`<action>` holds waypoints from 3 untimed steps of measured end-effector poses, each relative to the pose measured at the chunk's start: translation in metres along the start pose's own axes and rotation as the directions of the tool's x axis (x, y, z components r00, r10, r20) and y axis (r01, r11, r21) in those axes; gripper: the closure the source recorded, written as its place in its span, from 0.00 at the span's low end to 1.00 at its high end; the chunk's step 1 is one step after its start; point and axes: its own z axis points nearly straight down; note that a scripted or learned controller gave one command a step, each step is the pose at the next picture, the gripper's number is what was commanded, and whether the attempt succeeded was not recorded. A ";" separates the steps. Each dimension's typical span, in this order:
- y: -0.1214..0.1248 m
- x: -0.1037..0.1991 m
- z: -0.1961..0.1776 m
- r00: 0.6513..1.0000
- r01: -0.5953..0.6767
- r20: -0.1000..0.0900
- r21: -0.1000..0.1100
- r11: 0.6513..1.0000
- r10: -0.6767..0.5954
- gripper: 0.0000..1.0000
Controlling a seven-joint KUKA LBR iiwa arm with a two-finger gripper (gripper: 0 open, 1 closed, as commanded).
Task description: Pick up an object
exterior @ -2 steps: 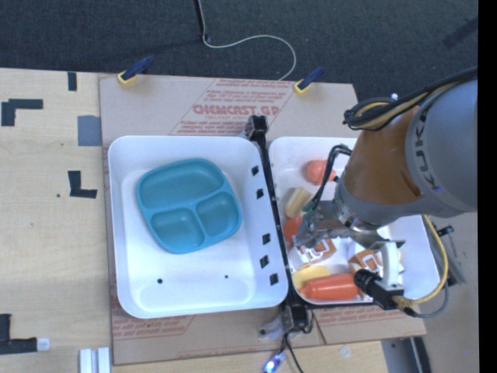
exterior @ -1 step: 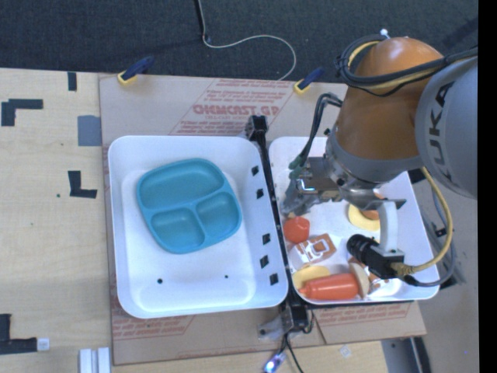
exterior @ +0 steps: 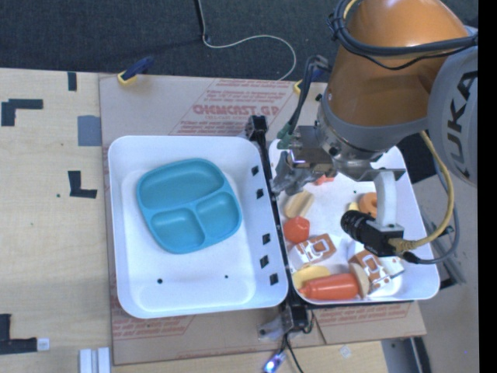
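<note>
Orange-banded arm (exterior: 388,53) leans low over the right bin (exterior: 415,286), its hand (exterior: 299,165) near the bin's far-left corner; grip cannot be told.

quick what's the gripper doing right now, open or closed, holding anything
Gripper: over the right bin, above the beige piece; open or closed cannot be told, and nothing is seen between it.

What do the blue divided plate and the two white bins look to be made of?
Blue divided plate: probably moulded plastic, matte, judging by its uniform colour and soft rounded ridges. Left bin and right bin: likely thin formed plastic, smooth and slightly glossy, with rounded rims.
</note>
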 end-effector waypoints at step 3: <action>0.000 -0.008 -0.032 1.000 -0.006 0.004 0.008 1.000 0.006 1.00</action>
